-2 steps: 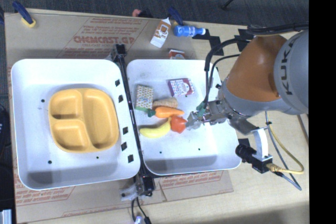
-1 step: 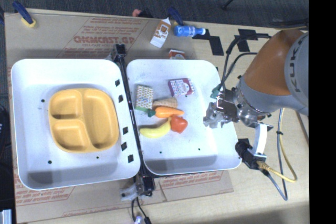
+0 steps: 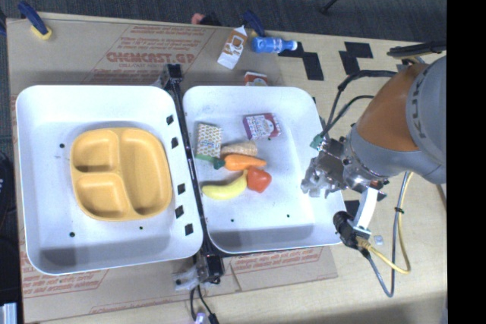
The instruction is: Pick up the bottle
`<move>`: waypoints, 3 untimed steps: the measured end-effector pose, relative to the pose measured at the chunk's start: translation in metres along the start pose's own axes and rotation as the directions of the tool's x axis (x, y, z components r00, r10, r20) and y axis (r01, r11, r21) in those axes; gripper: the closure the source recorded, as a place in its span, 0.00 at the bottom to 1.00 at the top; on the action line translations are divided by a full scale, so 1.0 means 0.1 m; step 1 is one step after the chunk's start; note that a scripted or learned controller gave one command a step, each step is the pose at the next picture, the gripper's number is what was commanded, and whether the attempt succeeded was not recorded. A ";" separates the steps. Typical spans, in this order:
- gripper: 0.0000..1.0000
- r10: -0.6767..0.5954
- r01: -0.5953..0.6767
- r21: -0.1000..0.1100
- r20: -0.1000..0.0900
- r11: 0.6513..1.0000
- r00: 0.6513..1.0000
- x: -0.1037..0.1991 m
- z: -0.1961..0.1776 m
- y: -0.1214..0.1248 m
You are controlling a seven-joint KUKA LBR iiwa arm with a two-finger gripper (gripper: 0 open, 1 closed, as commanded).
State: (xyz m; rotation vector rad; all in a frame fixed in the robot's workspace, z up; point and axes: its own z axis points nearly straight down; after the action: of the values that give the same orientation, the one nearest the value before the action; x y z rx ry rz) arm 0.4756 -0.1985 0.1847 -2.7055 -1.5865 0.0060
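Bottle: small blue plastic bottle (image 3: pixel 269 45) with a pale cap end, lying on the cardboard-covered bench (image 3: pixel 152 49) beyond the far rim of the right white bin (image 3: pixel 300 99), outside both bins.
Bottle axis: on its side, long axis running roughly left to right across the view; the cap end looks to point right, toward the black markings.
Neighbours: small printed carton (image 3: pixel 233 47) just beside its left end; blue clamp (image 3: pixel 253 21) close behind it.
Gripper: two-finger gripper (image 3: pixel 323 177) over the right edge of the right bin, well apart from the bottle.
Fingers: too dark and cluttered to judge; I cannot tell how far apart they stand, and nothing is visibly held between them.
Right bin contents: yellow banana (image 3: pixel 225 189), orange carrot (image 3: pixel 244 162), red pepper (image 3: pixel 259 179), purple packet (image 3: pixel 261 125), checked cracker box (image 3: pixel 209 139).
Left bin: yellow divided tray (image 3: pixel 121 172).
Step in hand: approach, judged not yet begun in earnest.
Next move: travel toward the far side, past the bin rim, then descend with the fingers set across the bottle's short width.
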 end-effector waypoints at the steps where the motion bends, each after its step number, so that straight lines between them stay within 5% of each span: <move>1: 1.00 -0.465 0.465 -0.001 0.000 0.885 0.885 0.34 -0.06 -0.18; 2: 1.00 -0.184 0.184 -0.004 0.001 0.983 0.983 0.25 -0.48 -0.13; 3: 1.00 -0.527 0.527 -0.001 0.001 0.850 0.850 0.06 0.27 -0.03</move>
State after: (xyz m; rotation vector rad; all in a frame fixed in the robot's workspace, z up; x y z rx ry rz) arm 0.4757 -0.1915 0.1574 -2.1682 -2.2669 0.0028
